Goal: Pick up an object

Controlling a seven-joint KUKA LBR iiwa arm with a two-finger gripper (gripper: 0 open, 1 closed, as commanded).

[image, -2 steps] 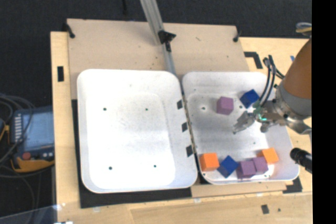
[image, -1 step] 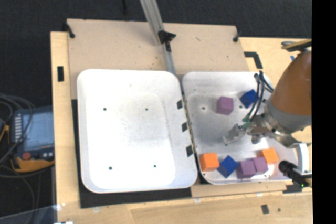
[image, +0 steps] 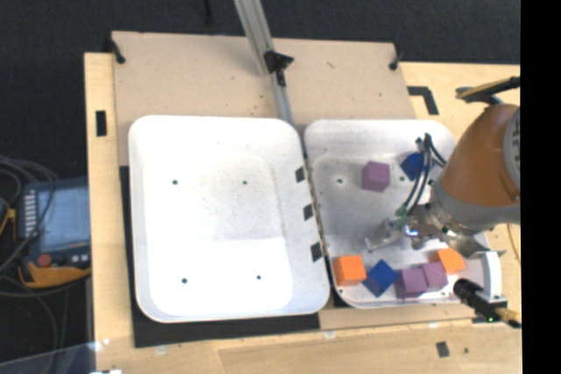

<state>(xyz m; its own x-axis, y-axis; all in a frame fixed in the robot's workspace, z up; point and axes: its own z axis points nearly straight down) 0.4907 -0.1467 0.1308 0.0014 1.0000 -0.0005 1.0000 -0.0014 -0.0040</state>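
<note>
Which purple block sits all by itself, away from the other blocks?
The purple block near the middle of the right bin. The other purple blocks huddle along the bin's near edge among orange and blue ones.

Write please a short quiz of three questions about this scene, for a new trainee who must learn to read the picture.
1. True or false: all the blocks lie in the right bin.
2. Which block lies nearest to the left bin? A) the purple block B) the orange block C) the blue block
3. What colour is the block that touches the orange block on its right side?

Key
1. True.
2. B.
3. Blue: the blue block at the front lies against it, just below the gripper.
</note>
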